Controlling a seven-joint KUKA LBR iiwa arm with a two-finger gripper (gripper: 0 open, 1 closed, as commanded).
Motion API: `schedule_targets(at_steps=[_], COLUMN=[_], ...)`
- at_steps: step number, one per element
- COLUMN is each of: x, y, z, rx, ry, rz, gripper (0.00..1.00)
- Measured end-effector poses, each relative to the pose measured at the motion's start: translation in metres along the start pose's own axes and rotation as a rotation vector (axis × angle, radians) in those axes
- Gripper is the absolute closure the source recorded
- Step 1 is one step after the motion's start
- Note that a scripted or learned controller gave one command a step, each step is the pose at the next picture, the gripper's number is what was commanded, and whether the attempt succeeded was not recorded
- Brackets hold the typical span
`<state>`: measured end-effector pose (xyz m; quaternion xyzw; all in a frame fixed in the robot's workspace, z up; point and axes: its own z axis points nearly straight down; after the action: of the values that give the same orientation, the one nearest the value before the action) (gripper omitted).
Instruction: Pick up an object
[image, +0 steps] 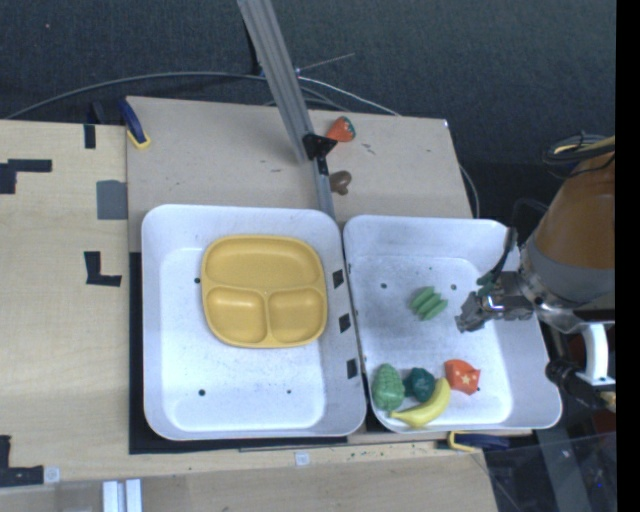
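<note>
Over the right bin: the gripper (468, 318) hangs above the right bin (400, 240), inside its right wall, reaching in from the arm (580, 240).
Jaws: whether they are apart or together I cannot tell; nothing shows between them.
Green pod piece (429, 302): lies on the right bin's floor just left of the jaws, near them but apart.
Red strawberry toy (462, 375): lies in the right bin below the jaws, apart from them.
Front corner of the right bin: one light green vegetable (388, 384), one dark green piece (419, 383) and one banana (429, 406), bunched close together, left of the strawberry.
Count in the right bin: five small toys, one of each.
Left bin (165, 300): one yellow divided plate (265, 290) with three compartments, left of the right bin's shared wall.
Bench (200, 150): two white bins side by side.
</note>
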<state>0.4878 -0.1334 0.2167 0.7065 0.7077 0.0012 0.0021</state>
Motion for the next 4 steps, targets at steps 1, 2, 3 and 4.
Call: schedule_targets(at_steps=[1, 2, 3, 4], x=[0.0, 0.057, 0.104, 0.157], y=[0.001, 0.008, 0.025, 0.031], z=[-0.023, -0.016, -0.004, -0.001], rx=[0.003, 0.006, 0.007, 0.007], ry=[0.001, 0.003, 0.002, 0.003], rz=[0.0, -0.005, -0.005, -0.006], gripper=[1.0, 1.0, 1.0, 1.0])
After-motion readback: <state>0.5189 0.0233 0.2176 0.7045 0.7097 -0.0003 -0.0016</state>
